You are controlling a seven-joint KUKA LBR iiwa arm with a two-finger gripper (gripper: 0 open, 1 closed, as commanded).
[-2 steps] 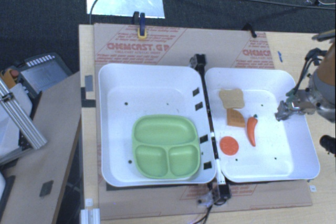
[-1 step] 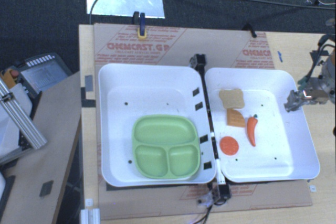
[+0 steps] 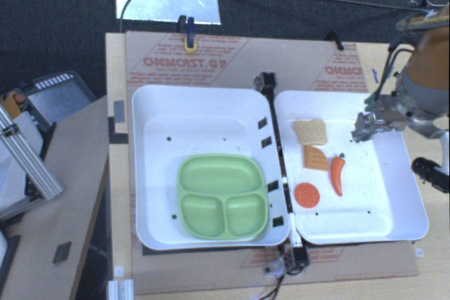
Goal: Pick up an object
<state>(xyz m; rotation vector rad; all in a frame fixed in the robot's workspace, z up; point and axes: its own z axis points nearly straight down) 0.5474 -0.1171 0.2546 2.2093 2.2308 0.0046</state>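
one grey arm reaches in from the right, its gripper (image 3: 365, 127) low over the right bin (image 3: 394, 221); its state unclear.

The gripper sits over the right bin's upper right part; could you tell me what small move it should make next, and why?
Probably a short shift toward the carrot, then down. The gripper hangs over bare bin floor in the right bin, with nothing between its fingers. The carrot lies just below and left of it in the view, nearer than the bread slice, the orange wedge or the red disc.
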